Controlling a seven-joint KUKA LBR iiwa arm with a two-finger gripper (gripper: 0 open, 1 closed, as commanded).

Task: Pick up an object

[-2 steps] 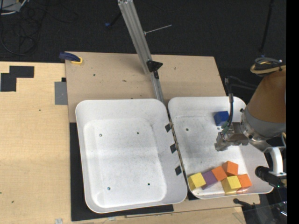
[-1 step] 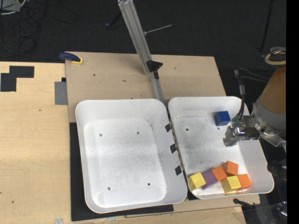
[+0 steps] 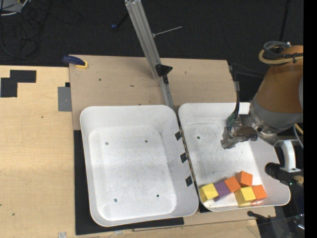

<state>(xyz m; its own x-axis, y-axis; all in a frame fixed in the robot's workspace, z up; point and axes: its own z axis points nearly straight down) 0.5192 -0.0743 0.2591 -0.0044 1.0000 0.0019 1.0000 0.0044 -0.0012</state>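
Note:
Several small blocks lie clustered at the front of the right bin (image 3: 208,118): a yellow block (image 3: 209,191), a purple block (image 3: 222,192), an orange block (image 3: 232,184), another orange block (image 3: 244,178), a second yellow one (image 3: 244,195) and an orange one (image 3: 258,192). My gripper (image 3: 231,140) hangs over the middle of the right bin, behind the cluster and apart from it. I see nothing between its fingers. The orange-banded wrist (image 3: 280,86) rises behind it at the right.
The left bin (image 3: 99,118) sits beside the right one, joined by black clips (image 3: 183,156). A slanted aluminium rail (image 3: 146,33) stands behind the bins. A blue-and-yellow clamp (image 3: 75,61) lies at the bench's far left corner.

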